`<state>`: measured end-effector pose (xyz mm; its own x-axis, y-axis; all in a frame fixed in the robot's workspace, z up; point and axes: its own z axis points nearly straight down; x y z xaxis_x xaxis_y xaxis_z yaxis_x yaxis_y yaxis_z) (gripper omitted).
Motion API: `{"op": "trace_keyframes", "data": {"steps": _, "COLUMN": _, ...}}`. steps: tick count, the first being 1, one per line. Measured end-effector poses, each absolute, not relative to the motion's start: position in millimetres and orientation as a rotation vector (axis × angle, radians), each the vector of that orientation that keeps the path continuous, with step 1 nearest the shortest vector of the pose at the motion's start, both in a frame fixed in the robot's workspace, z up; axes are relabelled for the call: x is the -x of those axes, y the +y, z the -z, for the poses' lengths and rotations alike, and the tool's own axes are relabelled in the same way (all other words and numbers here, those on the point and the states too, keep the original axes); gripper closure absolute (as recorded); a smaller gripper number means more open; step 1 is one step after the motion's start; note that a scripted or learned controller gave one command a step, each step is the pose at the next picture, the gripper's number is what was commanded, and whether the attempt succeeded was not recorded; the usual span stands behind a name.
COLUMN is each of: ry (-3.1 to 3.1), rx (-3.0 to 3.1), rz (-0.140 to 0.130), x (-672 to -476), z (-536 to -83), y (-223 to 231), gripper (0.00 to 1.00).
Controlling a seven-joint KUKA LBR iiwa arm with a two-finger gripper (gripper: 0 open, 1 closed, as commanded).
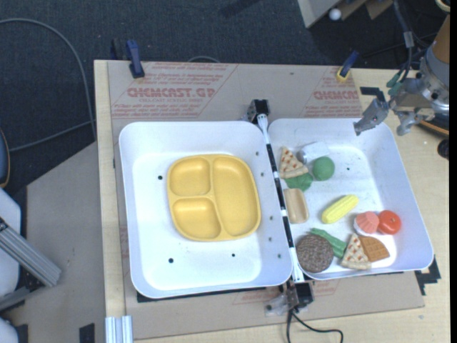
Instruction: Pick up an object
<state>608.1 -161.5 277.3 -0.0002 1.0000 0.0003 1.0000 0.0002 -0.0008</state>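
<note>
A yellow divided plate [213, 196] sits mid left bin [143, 263], ready to receive. Toy food crowds the right bin [400, 164]; the corn [339, 208] lies central, easiest reached. At two o'clock, the tool [388, 117] hangs spread wide, carrying nothing.

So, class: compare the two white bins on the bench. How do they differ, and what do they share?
The left bin holds one yellow divided plate; the right bin holds many small toy foods, such as a corn cob and a green ball. The left bin's item sits centred; the right bin's items crowd its near and left parts. The gripper hovers at the right bin's far edge, not the left bin's. Both are shallow and white.
</note>
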Motion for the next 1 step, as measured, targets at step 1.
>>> {"op": "trace_keyframes", "data": {"steps": 1, "ry": -2.219, "rx": 2.221, "rz": -0.001, "x": -573.1, "z": -125.7, "y": -158.2, "gripper": 0.00}}
